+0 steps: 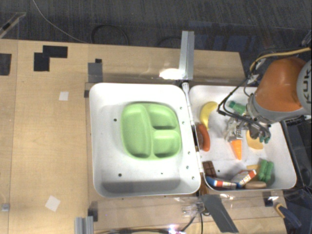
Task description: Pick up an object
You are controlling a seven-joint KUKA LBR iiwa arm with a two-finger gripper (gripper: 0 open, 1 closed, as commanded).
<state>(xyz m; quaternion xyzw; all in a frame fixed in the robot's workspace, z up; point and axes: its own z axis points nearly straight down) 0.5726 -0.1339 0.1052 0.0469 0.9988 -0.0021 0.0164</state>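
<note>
Fingers of the gripper are hanging apart, gripping nothing, just above the carrot lying in the right-hand bin, seemingly lining up for 1 grab.

An orange carrot lies in the right bin, tip pointing down.

arm: enters from right | gripper: low, pointing down
</note>
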